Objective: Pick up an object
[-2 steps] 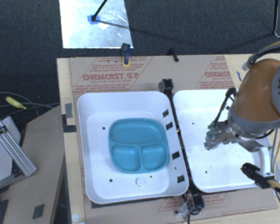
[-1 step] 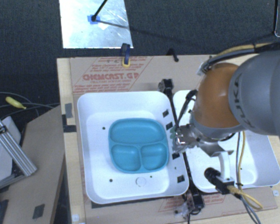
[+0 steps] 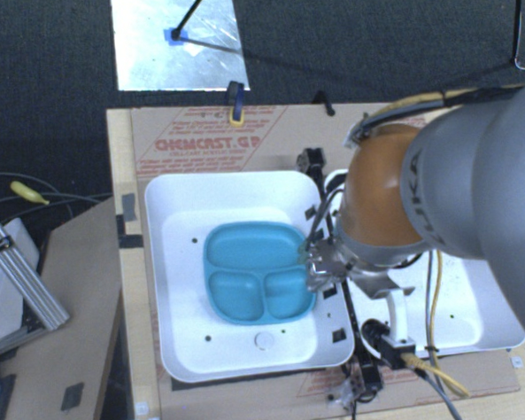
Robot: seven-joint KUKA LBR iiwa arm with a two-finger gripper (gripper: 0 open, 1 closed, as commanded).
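Camera view: we see a blue divided plate (image 3: 255,273) lying flat in the left bin (image 3: 169,210), toward its right wall. The gripper (image 3: 318,269) sits at the plate's right edge, under the arm's orange band (image 3: 377,193)

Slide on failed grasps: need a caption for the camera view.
KUKA arm reaching from the right, its gripper at the right edge of a blue divided tray in the left white bin.

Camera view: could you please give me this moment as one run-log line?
gripper: at blue tray's right edge | blue tray: lying in left bin | grasp: not confirmed
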